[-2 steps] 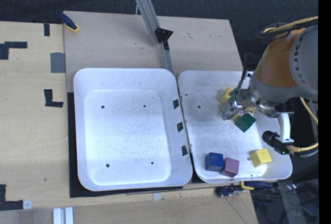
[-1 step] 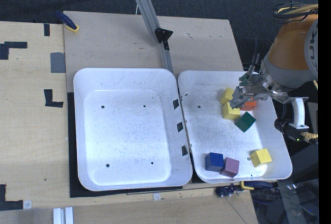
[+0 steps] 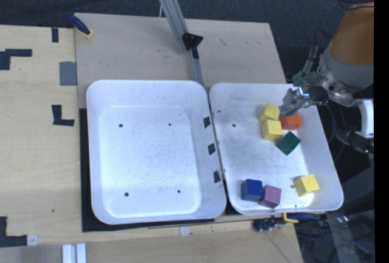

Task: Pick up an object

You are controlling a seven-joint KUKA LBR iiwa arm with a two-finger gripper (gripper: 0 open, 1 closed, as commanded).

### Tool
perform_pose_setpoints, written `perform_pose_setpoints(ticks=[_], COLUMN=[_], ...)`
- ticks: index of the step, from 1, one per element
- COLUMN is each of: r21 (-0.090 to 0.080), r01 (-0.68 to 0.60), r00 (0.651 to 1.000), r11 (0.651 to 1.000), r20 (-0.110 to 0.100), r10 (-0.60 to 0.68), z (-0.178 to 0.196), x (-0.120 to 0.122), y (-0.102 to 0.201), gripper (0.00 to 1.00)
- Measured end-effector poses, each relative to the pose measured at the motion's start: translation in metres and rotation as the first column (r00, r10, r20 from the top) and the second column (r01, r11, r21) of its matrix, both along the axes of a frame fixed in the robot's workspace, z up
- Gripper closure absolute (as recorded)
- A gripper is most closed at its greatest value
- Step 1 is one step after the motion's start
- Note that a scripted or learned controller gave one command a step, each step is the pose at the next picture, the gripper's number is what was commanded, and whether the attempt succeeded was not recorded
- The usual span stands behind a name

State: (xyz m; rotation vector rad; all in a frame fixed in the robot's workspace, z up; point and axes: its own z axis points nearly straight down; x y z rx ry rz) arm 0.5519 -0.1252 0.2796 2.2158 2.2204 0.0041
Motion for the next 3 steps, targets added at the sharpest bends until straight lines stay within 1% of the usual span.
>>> perform_pose_setpoints(ticks=[1, 2, 3], r21=[0.003, 0.003, 0.002], r01=[-0.004, -0.005, -0.004], r00=[1.000, 1.000, 1.000], r11=[1.000, 1.000, 1.000], r20=[-0.005, -0.007, -0.009], r10=[0.004, 0.005, 0.004], z=[0.001, -0.002, -0.025], x=[0.001, 0.006, 0.003], y=[0.049, 0.108, 0.158], gripper=[1.00, 1.00, 1.00])
